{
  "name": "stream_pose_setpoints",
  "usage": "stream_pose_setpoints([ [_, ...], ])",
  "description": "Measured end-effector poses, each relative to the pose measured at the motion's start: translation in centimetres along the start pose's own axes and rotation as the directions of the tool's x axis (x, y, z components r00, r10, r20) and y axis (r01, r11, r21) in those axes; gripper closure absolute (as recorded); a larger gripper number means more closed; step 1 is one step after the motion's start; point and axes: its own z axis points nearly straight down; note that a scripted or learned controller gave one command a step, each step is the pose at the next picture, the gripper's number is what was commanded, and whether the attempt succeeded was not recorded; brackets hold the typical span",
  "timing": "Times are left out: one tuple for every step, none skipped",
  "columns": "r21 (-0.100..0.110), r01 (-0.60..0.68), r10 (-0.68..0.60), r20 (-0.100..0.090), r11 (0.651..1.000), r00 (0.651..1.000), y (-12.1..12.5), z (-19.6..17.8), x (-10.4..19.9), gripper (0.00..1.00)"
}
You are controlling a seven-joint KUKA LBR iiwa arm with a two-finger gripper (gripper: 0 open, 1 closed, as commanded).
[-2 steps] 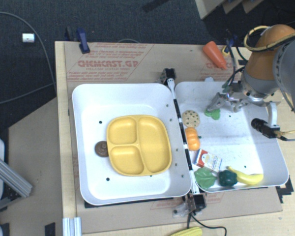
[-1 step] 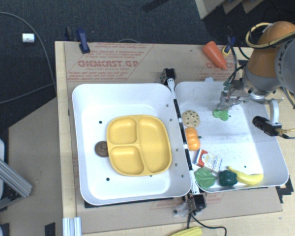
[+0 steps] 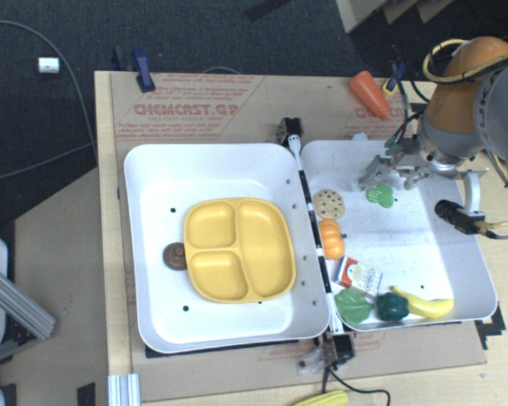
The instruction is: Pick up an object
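My gripper (image 3: 393, 182) hangs over the far part of the right bin (image 3: 457, 252), its two grey fingers spread open. A small light green object (image 3: 379, 195) lies on the bin floor just in front of the left fingertip, not between the fingers. Nearer the bin's left wall lie a round beige cookie-like disc (image 3: 328, 202) and an orange piece (image 3: 331, 238). Along the front of the bin sit a red and white packet (image 3: 358, 275), a green leafy piece (image 3: 353, 305), a dark green ball (image 3: 392, 306) and a yellow banana (image 3: 425, 305).
The left bin (image 3: 152, 193) holds a yellow divided plate (image 3: 239, 249) with a brown disc (image 3: 174, 255) at its left edge. An orange carrot-like toy (image 3: 370, 94) lies on the bench behind the right bin. A blue clamp (image 3: 141, 70) sits at the bench's far left.
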Motion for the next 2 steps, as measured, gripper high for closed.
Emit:
stream_pose_setpoints([
  [0.006,0.001,-0.001,-0.001,1.000,1.000,-1.6,1.1,-0.7,0.00],
  [0.003,0.001,-0.001,-0.001,1.000,1.000,-1.5,0.1,-0.7,1.00],
])
